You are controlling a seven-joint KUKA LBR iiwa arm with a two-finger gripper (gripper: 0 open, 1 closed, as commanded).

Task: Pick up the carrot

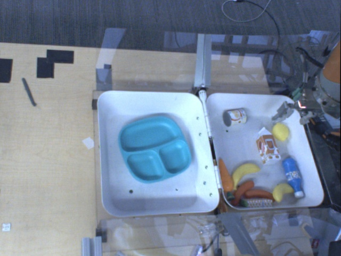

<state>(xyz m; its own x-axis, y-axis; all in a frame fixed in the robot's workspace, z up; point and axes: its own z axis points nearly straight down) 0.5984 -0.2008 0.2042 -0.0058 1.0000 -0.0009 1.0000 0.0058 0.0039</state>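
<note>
The carrot (226,176) is orange and lies lengthwise against the left wall of the right bin (250,103), near the bin's front left corner. Its lower end touches a reddish sausage-like piece (244,189). My gripper (294,114) hangs over the right bin's far right corner, well away from the carrot, just above a yellow lemon (281,132). Its two grey fingers (283,111) stand apart, open, with nothing between them.
The right bin also holds a small tin can (235,117), a little carton (267,147), a blue bottle (292,177), a banana (245,171) right of the carrot, and another yellow fruit (281,192). A blue divided plate (154,148) lies in the left bin (109,153).
</note>
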